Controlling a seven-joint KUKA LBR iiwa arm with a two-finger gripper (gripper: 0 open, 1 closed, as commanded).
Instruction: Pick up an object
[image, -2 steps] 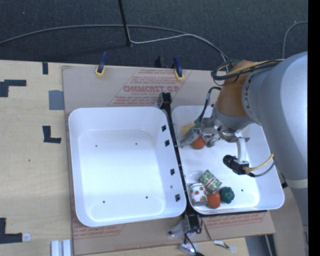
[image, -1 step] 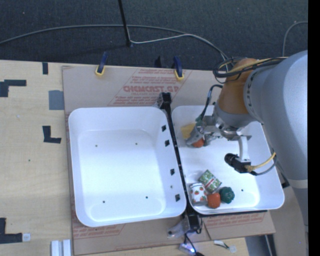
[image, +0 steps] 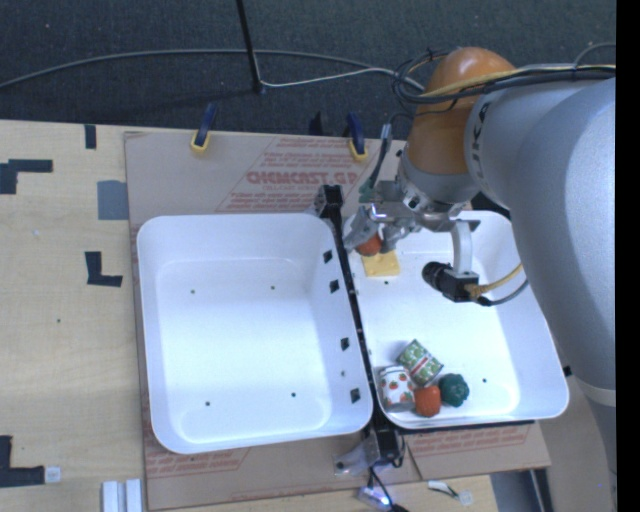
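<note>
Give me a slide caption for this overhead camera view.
Gripper low in the right bin at a yellow block.

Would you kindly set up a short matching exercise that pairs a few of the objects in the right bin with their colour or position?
Things:
1. block
2. small round object
3. ball
4. can

Descriptions:
A. dark green, near the right bin's front edge
B. yellow, lying at the far end of the right bin just below the hand
C. green and white label, tilted, just behind the front cluster
D. orange, right at the hand's tip, above the yellow piece

Pairs: 1-B, 2-D, 3-A, 4-C
</note>
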